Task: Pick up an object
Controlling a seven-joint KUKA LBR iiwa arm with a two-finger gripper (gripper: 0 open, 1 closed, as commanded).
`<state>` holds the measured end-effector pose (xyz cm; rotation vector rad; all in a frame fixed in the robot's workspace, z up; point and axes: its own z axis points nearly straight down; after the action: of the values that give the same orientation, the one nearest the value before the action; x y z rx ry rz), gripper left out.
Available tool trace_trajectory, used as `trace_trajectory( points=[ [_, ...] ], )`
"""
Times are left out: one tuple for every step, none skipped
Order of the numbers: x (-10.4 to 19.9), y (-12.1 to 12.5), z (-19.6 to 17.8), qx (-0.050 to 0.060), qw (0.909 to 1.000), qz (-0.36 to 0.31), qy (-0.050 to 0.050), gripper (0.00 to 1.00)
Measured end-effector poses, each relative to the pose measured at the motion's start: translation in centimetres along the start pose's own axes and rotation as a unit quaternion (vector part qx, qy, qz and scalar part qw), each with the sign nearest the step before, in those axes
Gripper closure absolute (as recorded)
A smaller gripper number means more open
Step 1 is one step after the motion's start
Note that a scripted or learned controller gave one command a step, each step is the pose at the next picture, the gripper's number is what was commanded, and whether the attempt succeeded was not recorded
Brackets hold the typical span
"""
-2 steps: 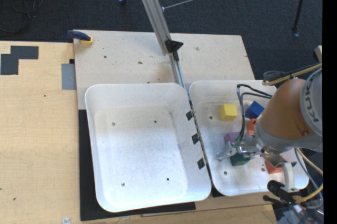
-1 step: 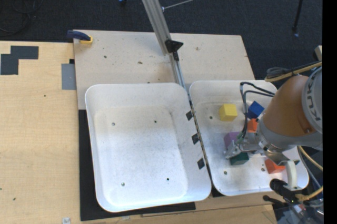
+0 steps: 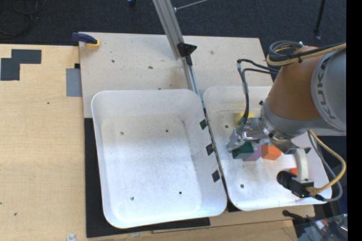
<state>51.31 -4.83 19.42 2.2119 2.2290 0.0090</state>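
My gripper [image 3: 240, 142] hangs low over the middle of the right bin [image 3: 249, 200], reaching in from the right. A dark green block [image 3: 245, 150] lies directly under its tip, touching or nearly touching it. Right beside the green block sit a purple block [image 3: 256, 153] and an orange block [image 3: 272, 153]. A yellow object [image 3: 243, 117] peeks out just behind the gripper. A small red piece [image 3: 293, 171] shows further right, partly hidden by the arm.
The left bin [image 3: 102, 121] stands beside the right one, with a divider carrying black clips [image 3: 208, 148] between them. A slanted aluminium post [image 3: 167, 13] rises behind the bins. A blue and yellow clamp [image 3: 86, 39] lies at the bench's far left corner.
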Motion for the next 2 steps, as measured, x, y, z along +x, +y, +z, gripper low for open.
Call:
trace_trajectory(
  points=[
    [6.3,0.3,0.5,0.004,1.0,0.001,0.0,1.0],
    [13.0,-0.5,0.5,0.005,1.0,0.001,-0.001,1.0]
  ],
)
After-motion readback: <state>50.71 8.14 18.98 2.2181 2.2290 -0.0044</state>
